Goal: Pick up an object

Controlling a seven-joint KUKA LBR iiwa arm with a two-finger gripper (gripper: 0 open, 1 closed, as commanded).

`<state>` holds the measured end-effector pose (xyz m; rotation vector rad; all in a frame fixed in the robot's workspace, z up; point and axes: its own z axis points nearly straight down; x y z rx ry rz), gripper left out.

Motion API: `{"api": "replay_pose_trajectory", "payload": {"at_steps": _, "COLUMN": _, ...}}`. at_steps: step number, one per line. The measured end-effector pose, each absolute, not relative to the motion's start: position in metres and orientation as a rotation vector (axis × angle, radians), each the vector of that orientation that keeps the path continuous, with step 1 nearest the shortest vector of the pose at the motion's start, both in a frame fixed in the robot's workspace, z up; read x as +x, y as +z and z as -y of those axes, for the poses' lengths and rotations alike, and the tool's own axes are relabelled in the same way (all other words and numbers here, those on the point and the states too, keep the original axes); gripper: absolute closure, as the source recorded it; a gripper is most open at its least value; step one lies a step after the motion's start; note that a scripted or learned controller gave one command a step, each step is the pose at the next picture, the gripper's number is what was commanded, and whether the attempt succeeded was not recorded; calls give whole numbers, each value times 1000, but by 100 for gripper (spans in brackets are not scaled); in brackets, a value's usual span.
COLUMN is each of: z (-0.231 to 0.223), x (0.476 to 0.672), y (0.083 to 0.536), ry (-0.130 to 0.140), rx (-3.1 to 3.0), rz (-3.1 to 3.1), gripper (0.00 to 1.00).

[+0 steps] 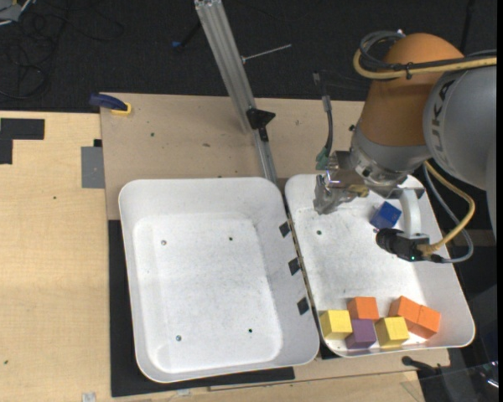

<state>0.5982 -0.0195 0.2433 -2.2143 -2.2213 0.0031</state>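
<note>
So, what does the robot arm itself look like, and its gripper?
The arm is a rounded grey body with dark letters on its side and a broad orange band above the wrist. Dark and tan cables loop around it. The gripper is small, metallic grey.

Left bin (151,203): its whole floor lies bare, open to reach from above.
Right bin (306,193): the middle floor is free; the near end is crowded.
Near-end cluster: two yellow blocks (336,322), a purple block (363,333) and orange blocks (418,315) sit packed together against the front wall.
Blue block (386,215): at the far right, close beside the claw (325,198).
Arm (419,107): covers the bin's far right corner.
Metal rail (233,74): slants across the counter (184,136) toward the gap between the bins.
</note>
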Motion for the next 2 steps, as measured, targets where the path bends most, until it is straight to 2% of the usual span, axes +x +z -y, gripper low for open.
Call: {"api": "replay_pose_trajectory", "payload": {"at_steps": 2, "z": -94, "x": 625, "y": 247, "ry": 0, "rx": -2215, "rz": 2224, "gripper": 100}}
